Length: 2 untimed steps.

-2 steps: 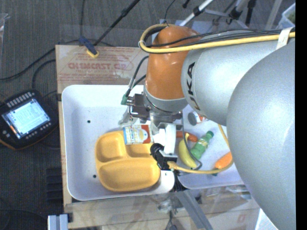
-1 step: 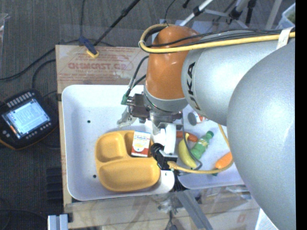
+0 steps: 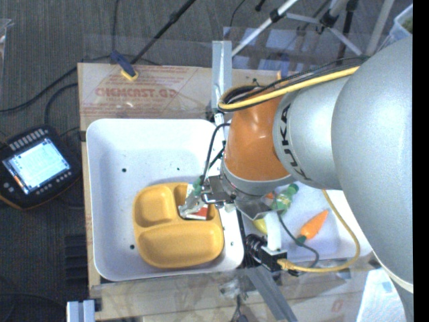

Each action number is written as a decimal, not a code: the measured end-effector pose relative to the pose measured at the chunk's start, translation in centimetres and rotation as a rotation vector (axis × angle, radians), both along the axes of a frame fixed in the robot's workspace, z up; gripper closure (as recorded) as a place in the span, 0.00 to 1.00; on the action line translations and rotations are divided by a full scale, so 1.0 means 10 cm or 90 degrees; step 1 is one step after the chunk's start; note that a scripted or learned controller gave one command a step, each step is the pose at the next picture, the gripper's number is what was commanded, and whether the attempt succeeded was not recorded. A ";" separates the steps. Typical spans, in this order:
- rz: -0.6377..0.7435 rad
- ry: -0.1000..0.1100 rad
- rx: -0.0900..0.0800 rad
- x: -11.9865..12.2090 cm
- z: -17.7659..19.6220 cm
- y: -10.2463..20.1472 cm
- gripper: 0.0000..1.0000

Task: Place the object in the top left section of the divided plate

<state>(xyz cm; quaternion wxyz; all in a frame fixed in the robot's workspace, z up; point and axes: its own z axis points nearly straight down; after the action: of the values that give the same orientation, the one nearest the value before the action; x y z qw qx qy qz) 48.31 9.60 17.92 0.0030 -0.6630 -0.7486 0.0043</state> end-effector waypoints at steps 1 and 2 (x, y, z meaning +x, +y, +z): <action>0.001 0.005 -0.001 0.00 0.05 0.01 1.00; 0.059 -0.001 0.000 0.00 0.29 0.33 1.00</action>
<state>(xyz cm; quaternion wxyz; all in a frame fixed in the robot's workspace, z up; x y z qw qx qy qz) 48.34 12.95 20.83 0.0026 -0.6275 -0.7786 0.0039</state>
